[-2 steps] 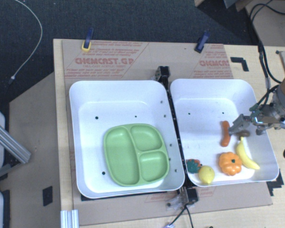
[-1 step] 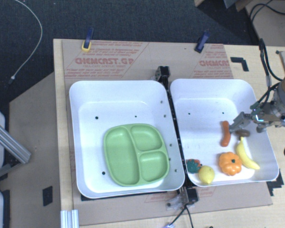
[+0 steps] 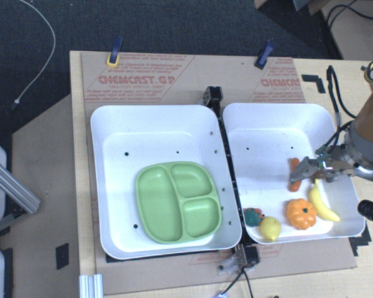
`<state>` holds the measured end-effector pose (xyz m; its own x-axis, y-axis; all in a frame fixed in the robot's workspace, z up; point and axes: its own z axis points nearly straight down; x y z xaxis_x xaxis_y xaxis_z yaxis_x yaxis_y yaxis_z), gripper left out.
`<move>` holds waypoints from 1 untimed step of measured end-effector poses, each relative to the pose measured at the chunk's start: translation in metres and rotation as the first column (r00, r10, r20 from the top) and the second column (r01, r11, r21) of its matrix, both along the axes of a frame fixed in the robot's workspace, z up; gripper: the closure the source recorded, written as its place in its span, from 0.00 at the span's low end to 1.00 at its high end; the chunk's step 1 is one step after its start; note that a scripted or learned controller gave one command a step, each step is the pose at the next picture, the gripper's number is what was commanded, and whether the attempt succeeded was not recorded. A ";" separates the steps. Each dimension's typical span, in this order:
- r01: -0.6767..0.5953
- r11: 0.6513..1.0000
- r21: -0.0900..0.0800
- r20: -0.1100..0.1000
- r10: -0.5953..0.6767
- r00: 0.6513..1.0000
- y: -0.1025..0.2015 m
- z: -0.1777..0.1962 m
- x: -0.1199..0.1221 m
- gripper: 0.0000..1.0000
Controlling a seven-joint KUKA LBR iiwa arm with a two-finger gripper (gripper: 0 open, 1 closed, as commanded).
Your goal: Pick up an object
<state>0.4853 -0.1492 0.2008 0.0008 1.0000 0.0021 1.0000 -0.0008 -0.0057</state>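
Note:
My gripper point(image 3: 301, 172) reaches in from the right and sits low over the middle right of the right bin point(image 3: 267, 129). A small orange-red piece, perhaps a carrot point(image 3: 294, 164), lies directly under its tip and is partly covered by it. Just in front of the gripper lie a yellow banana point(image 3: 324, 205) and an orange pumpkin point(image 3: 301, 213). A yellow lemon point(image 3: 270, 228) and a small teal and red toy point(image 3: 253, 216) rest at the bin's front left corner.
The left bin point(image 3: 112, 135) holds a green divided plate point(image 3: 177, 201) toward its front. A black divider point(image 3: 224, 148) runs between the two bins. Cables hang near the arm at the right edge.

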 end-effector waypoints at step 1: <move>0.000 1.000 -0.001 0.005 0.000 1.000 0.001 -0.060 0.000 0.00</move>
<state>0.4855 -0.1482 0.1404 0.0007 1.0000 0.0008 1.0000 -0.0007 -0.0011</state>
